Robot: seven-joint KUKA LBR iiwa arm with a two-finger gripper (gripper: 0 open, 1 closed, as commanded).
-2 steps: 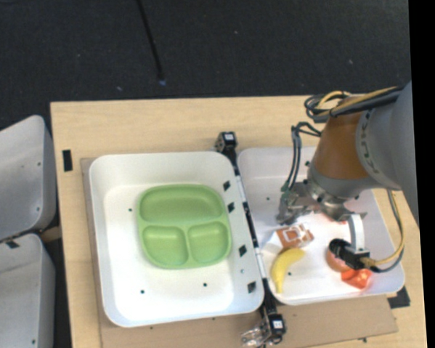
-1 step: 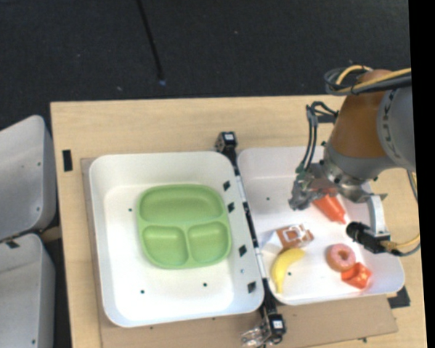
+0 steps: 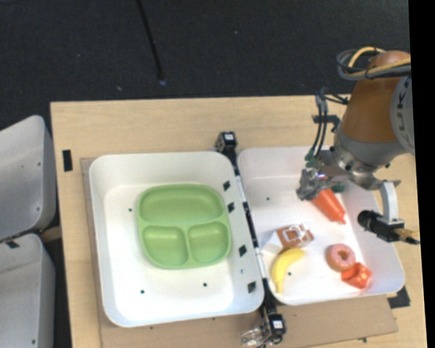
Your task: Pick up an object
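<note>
Touching carrot (image 3: 330, 204) — gripper (image 3: 314, 185)

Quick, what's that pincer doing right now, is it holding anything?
Pincer: right at the top end of the orange carrot in the right bin; open, closed or holding cannot be told.

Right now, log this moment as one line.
gripper over right bin | beside carrot | grasp unconfirmed | banana, donut untouched

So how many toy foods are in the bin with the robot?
5: a carrot by the hand, a brown-and-white snack mid-bin, a banana, a pink donut and a red piece. The arm might hide more.
</note>
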